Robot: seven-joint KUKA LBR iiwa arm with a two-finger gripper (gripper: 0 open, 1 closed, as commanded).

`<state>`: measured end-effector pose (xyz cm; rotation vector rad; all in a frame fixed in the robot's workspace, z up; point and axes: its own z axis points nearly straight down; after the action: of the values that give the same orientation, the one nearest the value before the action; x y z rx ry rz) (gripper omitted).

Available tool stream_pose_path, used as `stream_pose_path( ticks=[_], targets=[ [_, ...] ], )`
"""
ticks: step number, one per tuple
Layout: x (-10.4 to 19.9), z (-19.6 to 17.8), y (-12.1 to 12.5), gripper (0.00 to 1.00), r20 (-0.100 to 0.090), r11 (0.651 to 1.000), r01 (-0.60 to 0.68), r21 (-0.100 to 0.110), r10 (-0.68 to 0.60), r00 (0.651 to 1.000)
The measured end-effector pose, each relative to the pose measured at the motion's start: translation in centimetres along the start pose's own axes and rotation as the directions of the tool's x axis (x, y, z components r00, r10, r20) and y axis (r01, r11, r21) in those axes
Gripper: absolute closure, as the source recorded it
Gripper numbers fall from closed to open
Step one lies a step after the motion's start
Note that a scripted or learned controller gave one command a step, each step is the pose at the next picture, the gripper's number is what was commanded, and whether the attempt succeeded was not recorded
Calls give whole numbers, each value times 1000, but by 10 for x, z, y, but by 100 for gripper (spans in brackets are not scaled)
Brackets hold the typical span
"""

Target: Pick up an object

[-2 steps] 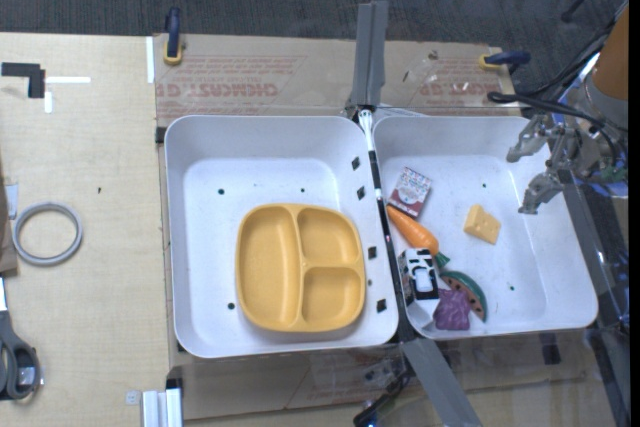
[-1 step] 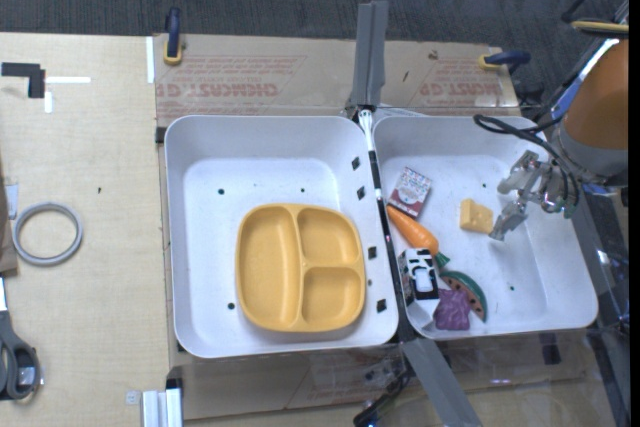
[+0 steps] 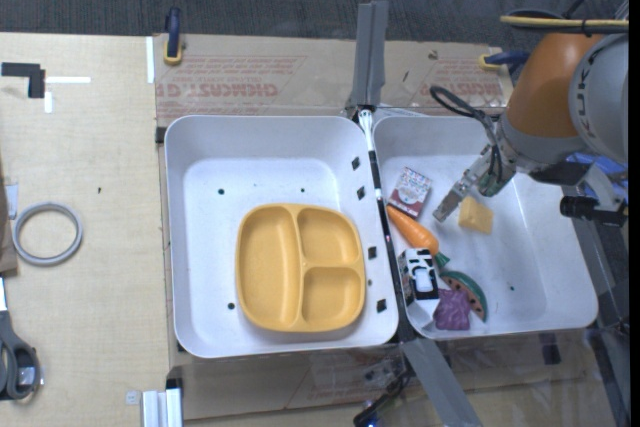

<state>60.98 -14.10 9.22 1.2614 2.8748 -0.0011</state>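
Observation:
My gripper (image 3: 468, 196) hangs over the right bin (image 3: 540, 305), reaching in from the upper right, and it stands open. A yellow cheese wedge (image 3: 477, 217) lies on the bin floor just below and in front of the fingertips, not between them. Left of it lie a small red-and-white packet (image 3: 411, 188) and an orange carrot (image 3: 413, 228). Toward the front of the bin sit a black-and-white item (image 3: 420, 273), a watermelon slice (image 3: 467, 292) and a purple bunch of grapes (image 3: 452, 313).
The left bin (image 3: 200, 175) holds a yellow divided plate (image 3: 300, 267). A divider wall (image 3: 376, 205) separates the two bins. A roll of tape (image 3: 45, 233) and scissors (image 3: 18, 365) lie on the bench at left.

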Motion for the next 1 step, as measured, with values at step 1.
stream_pose_path(
  ticks=[1],
  targets=[
    [-8,0,34,0,0,972,-236,1,236,972]
  ],
)
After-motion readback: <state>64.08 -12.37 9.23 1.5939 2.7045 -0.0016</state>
